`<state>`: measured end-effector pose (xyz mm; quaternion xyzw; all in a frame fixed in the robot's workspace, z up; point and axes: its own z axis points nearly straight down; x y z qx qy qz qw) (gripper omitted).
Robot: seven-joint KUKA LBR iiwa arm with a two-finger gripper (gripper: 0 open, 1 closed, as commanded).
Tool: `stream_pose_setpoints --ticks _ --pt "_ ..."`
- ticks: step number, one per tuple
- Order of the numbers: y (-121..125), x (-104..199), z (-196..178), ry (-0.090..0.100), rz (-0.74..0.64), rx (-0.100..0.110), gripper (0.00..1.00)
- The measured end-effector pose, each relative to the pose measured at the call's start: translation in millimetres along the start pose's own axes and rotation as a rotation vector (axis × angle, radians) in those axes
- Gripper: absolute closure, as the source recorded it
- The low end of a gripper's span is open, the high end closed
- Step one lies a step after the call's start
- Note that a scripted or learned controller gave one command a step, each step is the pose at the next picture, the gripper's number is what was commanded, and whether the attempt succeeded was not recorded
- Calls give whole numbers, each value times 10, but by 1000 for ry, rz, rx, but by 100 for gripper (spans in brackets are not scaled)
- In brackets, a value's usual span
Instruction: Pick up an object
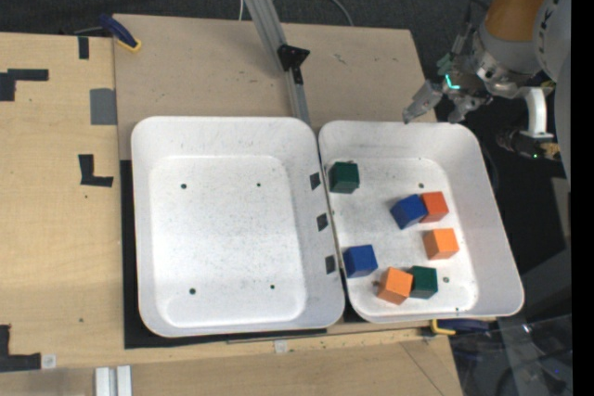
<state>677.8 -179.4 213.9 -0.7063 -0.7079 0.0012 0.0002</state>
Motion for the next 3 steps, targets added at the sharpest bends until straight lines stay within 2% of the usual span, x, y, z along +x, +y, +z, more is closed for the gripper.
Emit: stream_pose_setpoints --ticks 2,3 --pt "-86 -2 1173 2 0 5 0" --pt "-65 1 1030 -1 -2 -1 100"
